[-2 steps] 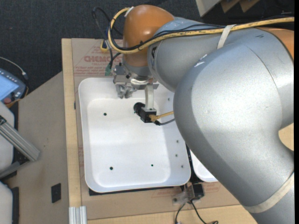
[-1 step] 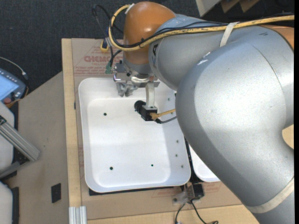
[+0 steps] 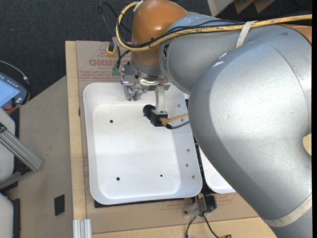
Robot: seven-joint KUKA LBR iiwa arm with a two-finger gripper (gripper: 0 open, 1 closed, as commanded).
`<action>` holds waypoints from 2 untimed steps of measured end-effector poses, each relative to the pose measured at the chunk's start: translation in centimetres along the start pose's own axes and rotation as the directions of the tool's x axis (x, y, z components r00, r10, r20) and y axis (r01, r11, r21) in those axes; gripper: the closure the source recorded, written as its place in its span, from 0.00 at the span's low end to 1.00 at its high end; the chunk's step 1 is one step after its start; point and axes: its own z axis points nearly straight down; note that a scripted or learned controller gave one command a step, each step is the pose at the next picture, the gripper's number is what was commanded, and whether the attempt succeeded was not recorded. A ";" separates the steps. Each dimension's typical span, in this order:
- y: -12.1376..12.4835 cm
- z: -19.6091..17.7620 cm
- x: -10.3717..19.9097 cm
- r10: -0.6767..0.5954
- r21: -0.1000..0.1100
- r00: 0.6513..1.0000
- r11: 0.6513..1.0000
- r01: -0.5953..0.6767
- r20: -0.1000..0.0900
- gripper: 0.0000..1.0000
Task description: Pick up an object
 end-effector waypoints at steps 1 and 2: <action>-4.9 -15.7 -0.8 0.003 -0.005 1.000 1.000 -0.003 -0.004 1.00; -10.1 -13.6 -1.2 0.005 0.016 1.000 1.000 -0.005 0.002 1.00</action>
